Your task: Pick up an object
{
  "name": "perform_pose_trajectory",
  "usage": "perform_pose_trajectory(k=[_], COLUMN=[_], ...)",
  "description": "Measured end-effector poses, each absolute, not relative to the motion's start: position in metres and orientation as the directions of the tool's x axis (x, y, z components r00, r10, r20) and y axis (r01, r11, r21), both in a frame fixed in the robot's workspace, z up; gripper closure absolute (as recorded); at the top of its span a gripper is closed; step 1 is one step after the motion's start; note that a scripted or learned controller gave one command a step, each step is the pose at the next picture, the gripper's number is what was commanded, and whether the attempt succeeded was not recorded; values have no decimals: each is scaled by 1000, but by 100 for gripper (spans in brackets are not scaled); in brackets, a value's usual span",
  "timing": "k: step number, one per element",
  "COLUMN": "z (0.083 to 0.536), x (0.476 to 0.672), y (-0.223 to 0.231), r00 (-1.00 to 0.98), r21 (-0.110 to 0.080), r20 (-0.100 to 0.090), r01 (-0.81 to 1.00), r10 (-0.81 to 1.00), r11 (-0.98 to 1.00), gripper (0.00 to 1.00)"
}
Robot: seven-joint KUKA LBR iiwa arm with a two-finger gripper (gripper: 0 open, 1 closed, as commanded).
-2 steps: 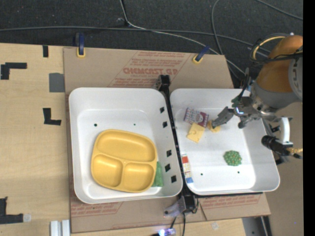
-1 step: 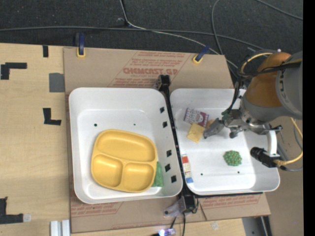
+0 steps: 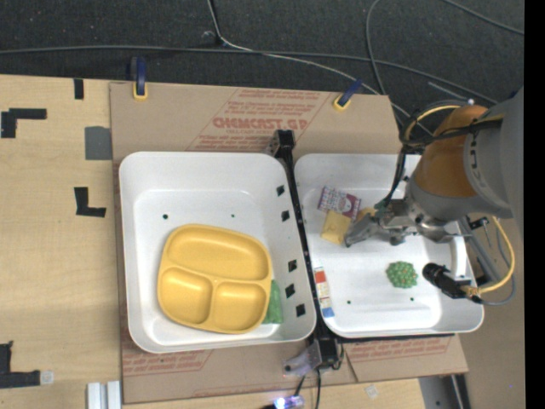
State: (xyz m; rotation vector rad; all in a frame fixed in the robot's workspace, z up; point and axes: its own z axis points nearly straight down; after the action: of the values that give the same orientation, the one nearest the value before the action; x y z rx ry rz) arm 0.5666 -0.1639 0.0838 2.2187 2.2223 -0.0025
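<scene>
In the right half of the frame: right bin, white and shallow, sitting just beside the left bin. Arm, grey with an orange band, reaching in from the right edge. Gripper hanging low in the bin's upper left part, pointing left, tip lying at a yellow block; state of the fingers impossible to tell, and whether touching the block likewise. Purple-and-white packet lying just above the block. Green bumpy ball resting near the bin's centre, apart from the gripper. Red-and-white slim item lying along the left wall. Yellow divided tray occupying the left bin, a green item showing at its right edge.
</scene>
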Motion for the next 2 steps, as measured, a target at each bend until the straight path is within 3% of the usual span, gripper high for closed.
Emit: perform_pose_trajectory(k=[1, 2], z=[96, 139], x=[568, 568], y=[-164, -166], r00=[-1, -1], r21=[3, 3], r20=[-4, -1], r01=[1000, 1000], r10=[1000, 1000], r11=[1, 1], gripper=[100, 100])
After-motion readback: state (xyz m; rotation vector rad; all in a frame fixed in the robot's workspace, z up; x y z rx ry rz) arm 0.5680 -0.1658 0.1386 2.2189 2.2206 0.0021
